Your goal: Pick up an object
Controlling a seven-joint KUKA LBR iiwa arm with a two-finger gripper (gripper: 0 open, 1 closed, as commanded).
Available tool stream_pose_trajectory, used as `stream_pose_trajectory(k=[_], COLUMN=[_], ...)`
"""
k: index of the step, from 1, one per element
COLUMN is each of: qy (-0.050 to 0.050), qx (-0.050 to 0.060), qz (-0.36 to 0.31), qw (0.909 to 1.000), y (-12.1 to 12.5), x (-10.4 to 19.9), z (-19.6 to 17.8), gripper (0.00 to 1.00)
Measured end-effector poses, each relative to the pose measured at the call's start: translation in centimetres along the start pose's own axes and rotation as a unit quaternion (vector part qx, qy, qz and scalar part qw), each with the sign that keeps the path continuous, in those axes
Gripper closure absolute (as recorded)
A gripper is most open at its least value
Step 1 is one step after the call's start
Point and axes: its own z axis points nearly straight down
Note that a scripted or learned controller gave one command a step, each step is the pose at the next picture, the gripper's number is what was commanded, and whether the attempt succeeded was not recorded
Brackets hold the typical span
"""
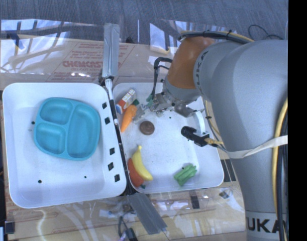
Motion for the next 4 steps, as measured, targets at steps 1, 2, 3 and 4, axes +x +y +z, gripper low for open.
stream_pose_trajectory(k=[1,2,3,4], qy=[0.000,0.001,0.003,0.004], qx=[-0.008,-0.007,-0.007,-0.007], qz=[-0.033,-0.069,-0.009,0.098], qw=[0.9994,0.9976,0.9999,0.9952], y=[-0.9,-5.9,-0.7,-5.1], x=[1.8,2.6,-0.3,2.0], z=[-0.2,-0.1,-0.1,-8.2], gripper=[0.00,0.00,0.00,0.00])
